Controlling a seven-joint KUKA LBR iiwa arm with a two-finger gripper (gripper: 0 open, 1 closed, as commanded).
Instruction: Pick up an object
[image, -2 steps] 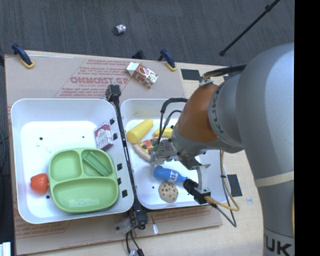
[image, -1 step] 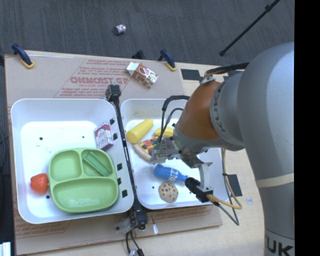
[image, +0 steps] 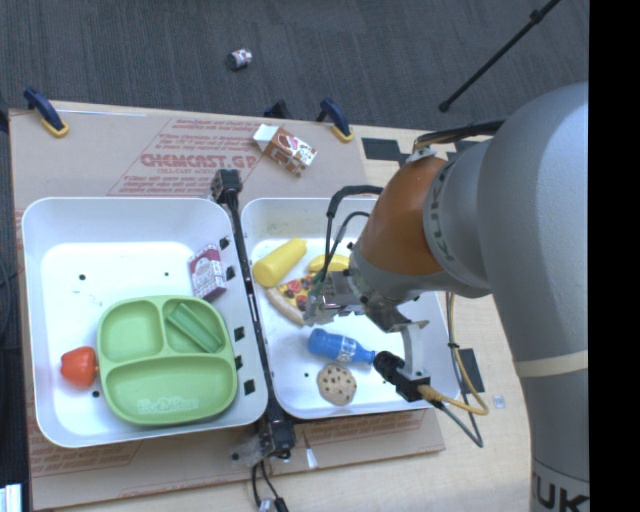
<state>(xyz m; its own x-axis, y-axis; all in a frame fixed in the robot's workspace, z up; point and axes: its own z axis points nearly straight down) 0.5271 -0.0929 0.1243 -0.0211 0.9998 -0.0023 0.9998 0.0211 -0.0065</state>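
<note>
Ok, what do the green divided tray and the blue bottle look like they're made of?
The green divided tray looks like moulded plastic: one even colour, matte, with rounded compartment edges. The blue bottle also appears to be plastic, slightly glossy, lying on its side; it could be a toy, though the view is too small to be sure.

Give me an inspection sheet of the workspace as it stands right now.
Surface: bench under printed cardboard, bearing left bin and right bin.
Job's things: right bin holds yellow banana, pizza slice, blue bottle, cookie.
Clutter: left bin holds green divided plate, red tomato, small carton; another carton on the cardboard.
Grippers: gripper low over the pizza slice; holding nothing visible.
Cables: yellow cable at the right bin's edge.
Surroundings: dark carpet, small metal piece on it.
</note>
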